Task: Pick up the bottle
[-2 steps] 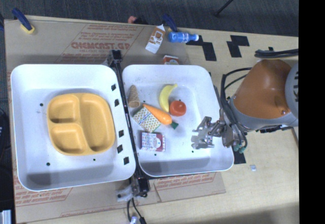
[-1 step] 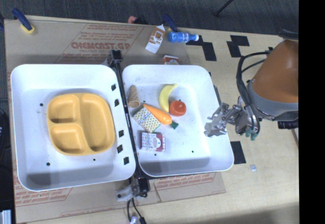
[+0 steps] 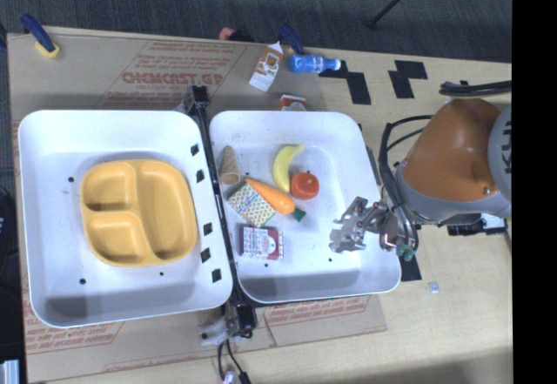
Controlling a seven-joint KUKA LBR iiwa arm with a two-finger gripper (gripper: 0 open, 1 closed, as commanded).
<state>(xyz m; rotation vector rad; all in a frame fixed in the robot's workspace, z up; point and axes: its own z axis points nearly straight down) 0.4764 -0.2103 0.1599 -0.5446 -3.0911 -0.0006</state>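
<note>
Orange-banded arm (image 3: pixel 452 160) reaches into the right bin (image 3: pixel 365 273), its gripper (image 3: pixel 350 230) low over bare white floor; whether the jaws are parted or closed cannot be told. Blue bottle (image 3: pixel 312 64) lies on the worktop (image 3: pixel 452 321) beyond the bin, well apart.

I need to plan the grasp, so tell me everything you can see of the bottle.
The bottle is small, with a blue body and a paler end pointing toward the view's right; it looks like plastic. It lies on its side on the bench, outside both bins, just beyond the far rim of the right bin. A small carton lies close beside it on its left; whether they touch is unclear. The gripper is low inside the right bin, well apart from it.
</note>
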